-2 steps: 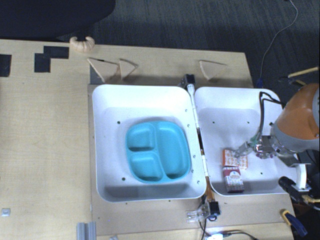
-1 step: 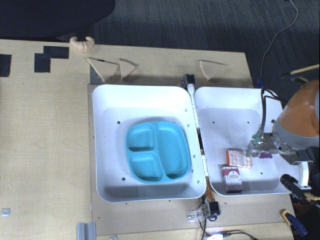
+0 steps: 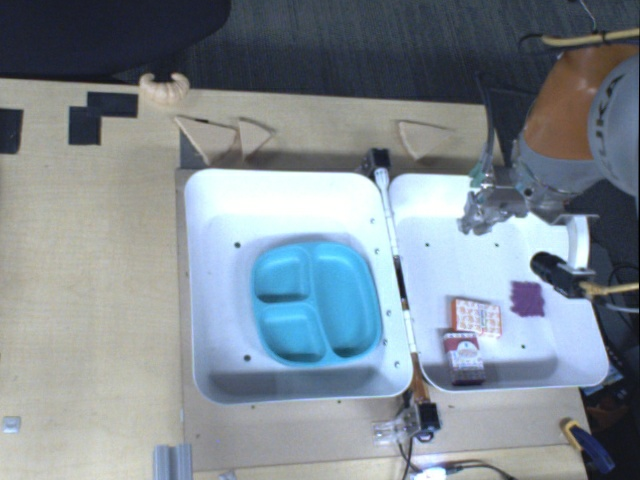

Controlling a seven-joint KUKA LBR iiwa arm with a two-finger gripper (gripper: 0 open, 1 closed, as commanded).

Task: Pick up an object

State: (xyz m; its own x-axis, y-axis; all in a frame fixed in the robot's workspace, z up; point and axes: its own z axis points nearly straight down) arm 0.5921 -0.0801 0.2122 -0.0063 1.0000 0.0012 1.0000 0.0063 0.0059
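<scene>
Purple object (image 3: 527,299) partly behind arm (image 3: 560,273)

blue tray (image 3: 318,303), purple cloth (image 3: 528,298), white bins (image 3: 215,208)

My pincer (image 3: 487,208) looks like dull grey metal. Both white bins (image 3: 300,193) seem smooth glossy plastic, the blue tray (image 3: 315,303) likewise; the table (image 3: 90,298) is matt pale wood.

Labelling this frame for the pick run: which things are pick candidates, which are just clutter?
Job:
gripper
small patterned orange-and-white box
small dark red box
flat purple scrap

Lying about:
blue three-compartment plastic tray in the left bin
beige knob on the bench
</scene>
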